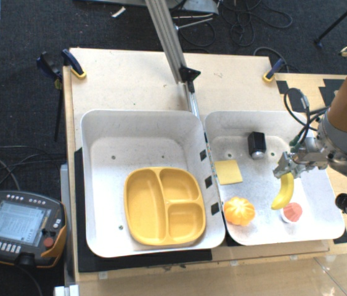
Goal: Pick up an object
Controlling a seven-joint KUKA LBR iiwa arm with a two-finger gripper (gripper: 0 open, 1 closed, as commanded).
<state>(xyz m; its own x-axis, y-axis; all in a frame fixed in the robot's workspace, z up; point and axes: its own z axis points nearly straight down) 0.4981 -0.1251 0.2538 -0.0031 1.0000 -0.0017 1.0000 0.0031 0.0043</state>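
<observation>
My gripper [291, 167] hangs over the right part of the right bin [321, 230], reaching in from the right. Its fingers are closed on the upper end of a yellow banana [283, 193], which hangs down from them almost upright. Just below and right of the banana's lower end lies a small pink and white object [292, 213]. An orange [239, 210] rests near the bin's front left. A pale yellow flat square [229, 171] lies by the divider, and a black cylinder [257, 144] stands towards the back.
The left bin [99, 140] holds a yellow three-compartment tray [164, 205]. A slanted metal pole [170, 36] crosses the bench from the back. A teach pendant [19, 224] lies on the floor at the left.
</observation>
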